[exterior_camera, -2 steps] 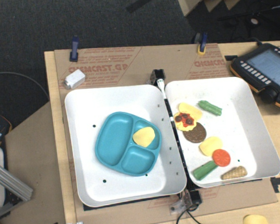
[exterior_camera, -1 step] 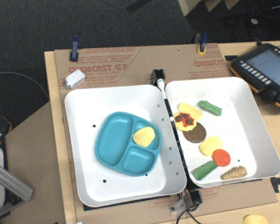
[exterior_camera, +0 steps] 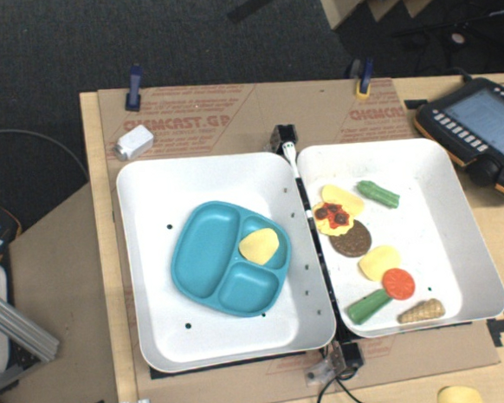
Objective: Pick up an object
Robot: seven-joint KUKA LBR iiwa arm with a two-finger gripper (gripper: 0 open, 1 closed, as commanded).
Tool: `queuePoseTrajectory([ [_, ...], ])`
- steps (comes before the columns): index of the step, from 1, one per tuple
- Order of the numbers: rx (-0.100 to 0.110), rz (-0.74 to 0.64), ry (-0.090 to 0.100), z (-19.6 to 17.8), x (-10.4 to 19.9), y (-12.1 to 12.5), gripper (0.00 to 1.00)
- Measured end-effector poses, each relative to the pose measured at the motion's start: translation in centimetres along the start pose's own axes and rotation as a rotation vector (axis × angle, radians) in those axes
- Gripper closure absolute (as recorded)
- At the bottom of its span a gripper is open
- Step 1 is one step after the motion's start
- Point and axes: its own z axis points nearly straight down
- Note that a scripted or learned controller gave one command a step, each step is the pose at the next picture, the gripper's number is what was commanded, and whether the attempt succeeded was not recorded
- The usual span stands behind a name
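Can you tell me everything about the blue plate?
The blue plate is a teal tray with rounded corners, smooth and plastic-looking, split by raised ridges into three compartments: one large, two smaller. It lies flat and right way up, turned at a slant, near the middle of the left white bin, resting on its floor. A pale yellow piece sits in its upper right compartment. Nothing else touches it.

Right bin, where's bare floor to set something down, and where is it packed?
In the right bin, the floor is bare along the far-right wall, beside the green pickle and the tomato slice. The strip by the divider is crowded: pizza piece, brown cookie, yellow chip, green pepper.
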Motion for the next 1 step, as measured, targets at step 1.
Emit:
queuePoseTrajectory([
  [1, -0.005, 0.0, -0.002, -1.08, -0.05, 0.11, 1.0],
])
